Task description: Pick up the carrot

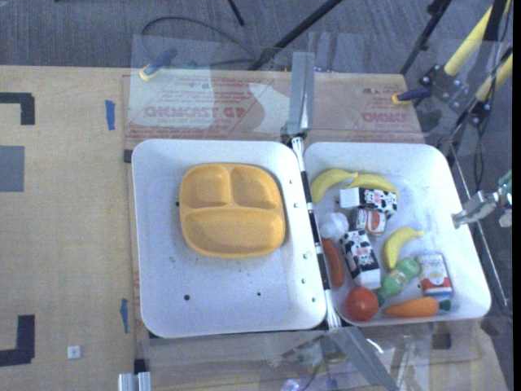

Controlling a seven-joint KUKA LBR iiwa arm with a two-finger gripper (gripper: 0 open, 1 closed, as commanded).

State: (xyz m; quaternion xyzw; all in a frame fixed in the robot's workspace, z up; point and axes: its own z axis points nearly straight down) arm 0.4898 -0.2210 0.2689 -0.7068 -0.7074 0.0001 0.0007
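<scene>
One fixed cam is sitting above the tabletop [65, 218], looking down at a slant from the near side. It's taking in both bins w/ room to spare: left bin [155, 243], right bin [456, 218], plus floor beyond.

- I see L bin [155, 243] w/ a yellow divided plate [233, 210] lying in its upper half.
- R bin [456, 210]: two bananas [330, 180] top, a third smaller banana [400, 243] mid.
- Two cow-print cartons [362, 257], tomato [362, 304] at bottom, sausage [333, 261] along L wall.
- Green bottle [396, 278] beside red-white juice box [434, 273].
- Blue tape bits on counter [65, 177].
</scene>
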